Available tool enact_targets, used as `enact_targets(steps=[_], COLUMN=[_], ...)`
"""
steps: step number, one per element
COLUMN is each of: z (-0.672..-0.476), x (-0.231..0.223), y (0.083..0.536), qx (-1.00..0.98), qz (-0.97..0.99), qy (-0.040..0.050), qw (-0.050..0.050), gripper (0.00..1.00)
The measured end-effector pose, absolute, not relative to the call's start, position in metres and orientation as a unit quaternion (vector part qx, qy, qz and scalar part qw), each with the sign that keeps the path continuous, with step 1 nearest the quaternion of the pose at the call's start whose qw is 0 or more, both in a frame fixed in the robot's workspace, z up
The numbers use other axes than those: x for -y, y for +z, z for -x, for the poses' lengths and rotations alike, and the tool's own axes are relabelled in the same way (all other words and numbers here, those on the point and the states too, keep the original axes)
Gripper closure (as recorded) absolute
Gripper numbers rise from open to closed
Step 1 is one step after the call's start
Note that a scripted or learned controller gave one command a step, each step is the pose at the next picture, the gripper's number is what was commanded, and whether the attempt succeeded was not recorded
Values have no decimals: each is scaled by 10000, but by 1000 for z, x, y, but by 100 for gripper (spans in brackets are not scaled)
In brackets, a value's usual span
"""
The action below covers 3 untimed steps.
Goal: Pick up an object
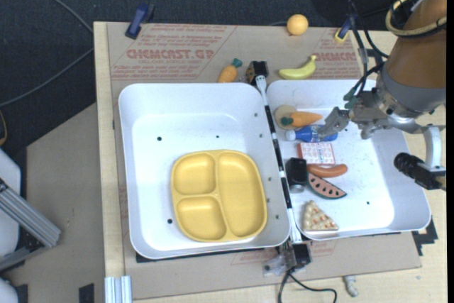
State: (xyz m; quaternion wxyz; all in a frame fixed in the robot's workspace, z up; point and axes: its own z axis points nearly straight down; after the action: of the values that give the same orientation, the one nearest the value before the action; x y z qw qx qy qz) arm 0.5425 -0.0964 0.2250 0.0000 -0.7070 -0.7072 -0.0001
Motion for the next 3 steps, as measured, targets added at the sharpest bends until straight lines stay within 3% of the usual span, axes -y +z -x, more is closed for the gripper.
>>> enact_targets(steps=[1,2,3], z=[-570,-614,-661], x=[105,127,101], y=[85,85,85], qx=[7068,7072,7065], qz=[7074,7071,7075], qy=[-3,0,113], qw=[-3,-5,90], gripper=[0,0,0])
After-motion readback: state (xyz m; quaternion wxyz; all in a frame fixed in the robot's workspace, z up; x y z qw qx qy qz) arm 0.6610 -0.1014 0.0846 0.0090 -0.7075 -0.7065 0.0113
